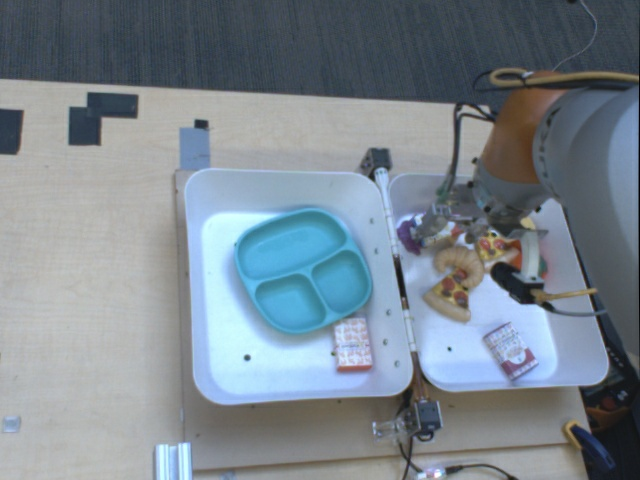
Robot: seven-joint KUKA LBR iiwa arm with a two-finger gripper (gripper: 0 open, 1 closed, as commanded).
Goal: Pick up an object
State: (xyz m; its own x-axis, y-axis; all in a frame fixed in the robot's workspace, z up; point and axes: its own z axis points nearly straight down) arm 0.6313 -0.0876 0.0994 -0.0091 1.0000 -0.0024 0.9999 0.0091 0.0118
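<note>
Two shallow white bins side by side on a pale wooden bench: left bin (200, 298), right bin (580, 363). In the left bin, a teal divided plate (302, 268) with three compartments, lying flat toward the far-centre; just beside its near-right edge, a small red-and-white patterned packet (352, 345), close to the bin's near-right corner. In the right bin, a cluster of toy food: a purple piece (409, 234) at the far-left, a tan croissant-like piece (459, 261) next to it, a pizza slice (451, 296) just nearer, a red-and-yellow piece (493, 247) to the right, a green-and-red piece (532, 255) beyond that. Well apart from the cluster, toward the near-right, a small red-and-white box (509, 350), tilted. Grey arm with orange band reaching in from the right, gripper (440, 222) low over the far part of the right bin, above the purple and tan pieces. Cannot tell whether released or clenched; nothing visibly grasped.
</note>
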